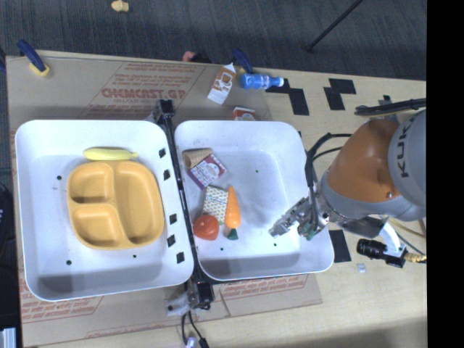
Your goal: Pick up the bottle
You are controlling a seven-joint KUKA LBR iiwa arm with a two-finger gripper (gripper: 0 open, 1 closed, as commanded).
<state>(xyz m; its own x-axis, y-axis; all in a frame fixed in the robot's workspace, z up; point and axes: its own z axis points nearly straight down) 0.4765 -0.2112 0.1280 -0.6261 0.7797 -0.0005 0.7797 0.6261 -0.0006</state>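
Bottle [261, 82] lying on its side on bench [362, 296], beyond far rim of right bin [250, 127], blue, just beside small carton [222, 84]. Gripper [293, 223] low over near-right corner of same bin, well apart from bottle; fingers too blurred to read (open or closed, cannot tell). Best approach, judging from layout: lift clear of rim, cross bin, square fingers across bottle's narrow width, descend mid-body, avoid carton. Toy carrot [232, 207] and tomato [206, 227] in bin irrelevant.

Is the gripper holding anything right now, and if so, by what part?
Nothing is held. The gripper hangs over bare floor in the right bin, apart from the carrot and tomato.
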